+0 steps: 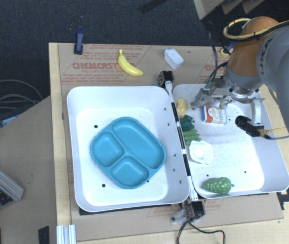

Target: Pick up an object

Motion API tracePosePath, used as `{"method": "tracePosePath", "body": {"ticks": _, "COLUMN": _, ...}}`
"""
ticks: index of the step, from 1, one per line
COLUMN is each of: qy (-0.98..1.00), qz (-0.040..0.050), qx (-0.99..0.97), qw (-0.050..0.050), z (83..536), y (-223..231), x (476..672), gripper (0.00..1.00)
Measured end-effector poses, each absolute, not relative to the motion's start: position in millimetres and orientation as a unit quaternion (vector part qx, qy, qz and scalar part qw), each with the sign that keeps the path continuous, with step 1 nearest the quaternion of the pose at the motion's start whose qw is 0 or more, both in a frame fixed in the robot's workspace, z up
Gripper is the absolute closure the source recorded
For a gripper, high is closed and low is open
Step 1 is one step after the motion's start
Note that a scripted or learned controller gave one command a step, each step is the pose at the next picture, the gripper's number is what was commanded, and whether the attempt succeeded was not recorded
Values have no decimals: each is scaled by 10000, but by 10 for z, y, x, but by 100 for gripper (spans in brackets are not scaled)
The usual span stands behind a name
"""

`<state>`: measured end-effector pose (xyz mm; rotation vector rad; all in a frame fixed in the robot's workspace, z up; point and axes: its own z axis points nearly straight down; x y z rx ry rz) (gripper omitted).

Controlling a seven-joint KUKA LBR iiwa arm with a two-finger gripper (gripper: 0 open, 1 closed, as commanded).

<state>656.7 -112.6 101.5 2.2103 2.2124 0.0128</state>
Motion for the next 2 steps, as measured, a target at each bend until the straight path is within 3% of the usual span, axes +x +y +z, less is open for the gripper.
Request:
{"method": "tracePosePath", "body": {"ticks": 1, "qy": 7076, "qz": 33, "qx": 7066, "qw": 42, "z": 900, "y": -1310, "x": 6519, "gripper": 0}}
{"method": "tracePosePath", "body": {"ticks": 2, "qy": 7074, "qz": 52, "qx": 7068, "qw": 75, "z": 1024, "y": -1315, "x": 6538, "gripper": 100}}
